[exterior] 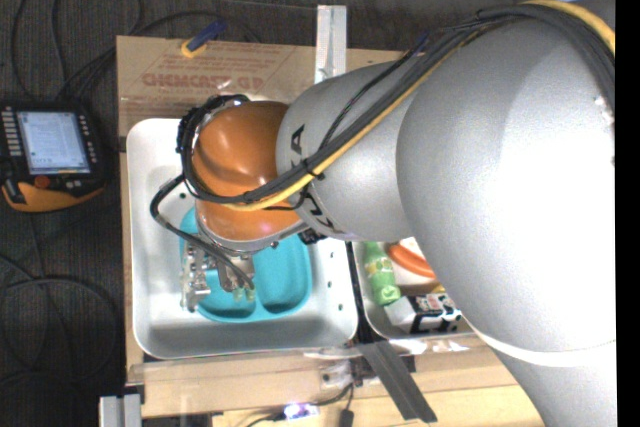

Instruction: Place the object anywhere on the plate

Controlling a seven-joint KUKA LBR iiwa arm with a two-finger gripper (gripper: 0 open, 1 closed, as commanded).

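Saw bulky grey arm [480,165] over shallow white left bin [145,215]. Found turquoise plastic plate [285,285] under pincer [215,283]; could not tell whether clenched or released. Judged small green plastic item [378,277], lying in right bin [366,320], light, stiff, slick; would pinch mid-body.

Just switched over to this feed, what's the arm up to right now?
The grey arm is reaching across from the right into the left white bin. Its gripper hangs low over a blue plate lying in that bin. The wrist covers much of the plate, and I can't make out any object between the fingers. In the right bin, some items sit partly hidden under the arm, among them something green and something orange.
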